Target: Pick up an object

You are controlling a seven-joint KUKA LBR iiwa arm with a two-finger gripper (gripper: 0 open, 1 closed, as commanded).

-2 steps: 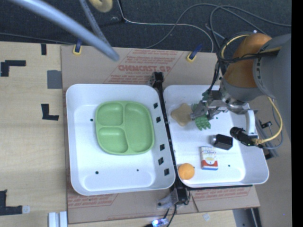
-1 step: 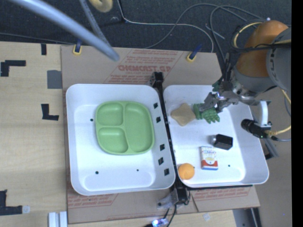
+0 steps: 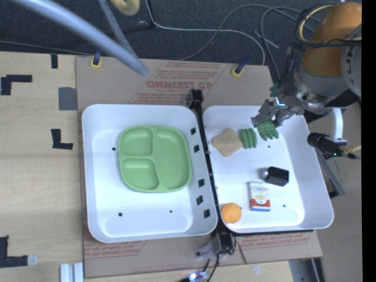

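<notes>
red print is seen on the cardboard sheet (image 3: 176,78) under the bins, too blurred to be read with certainty; the small red-and-white carton (image 3: 259,195) carries a label that cannot be made out either. the hand (image 3: 269,117) is seen low over the right bin (image 3: 305,175), near its far edge. a green ridged object (image 3: 268,130) lies directly under the fingertips — whether it is gripped cannot be told, nor how far the hand is open. a second green piece (image 3: 248,137) lies just beside, with a tan sponge-like lump (image 3: 227,142) beyond it. a black block (image 3: 275,175) and an orange (image 3: 231,212) lie well apart from the hand. a green divided plate (image 3: 155,159) sits in the left bin (image 3: 100,175).
</notes>
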